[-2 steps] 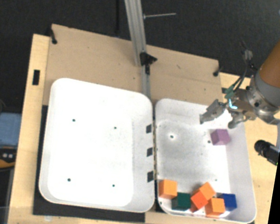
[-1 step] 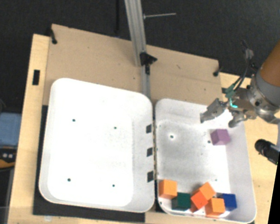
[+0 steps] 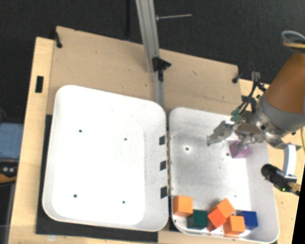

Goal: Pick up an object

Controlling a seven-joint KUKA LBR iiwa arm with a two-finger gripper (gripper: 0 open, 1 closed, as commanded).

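Observation:
My gripper [image 3: 225,142] hangs over the far part of the right bin [image 3: 197,132], its two grey fingers spread apart, so it is open with nothing between them. A small purple block [image 3: 241,151] lies just right of the right finger, partly hidden by it. Along the bin's near edge sits a cluster of blocks: an orange one [image 3: 183,204], a dark green one [image 3: 199,219], two more orange ones [image 3: 220,213] [image 3: 235,225] and a blue one [image 3: 249,218].
The left bin [image 3: 105,157] lies beside the right one, with black clips on the shared rim [image 3: 163,164]. A slanted metal pole [image 3: 149,21] rises behind the bins. A black fitting [image 3: 274,175] juts in at the right bin's right edge.

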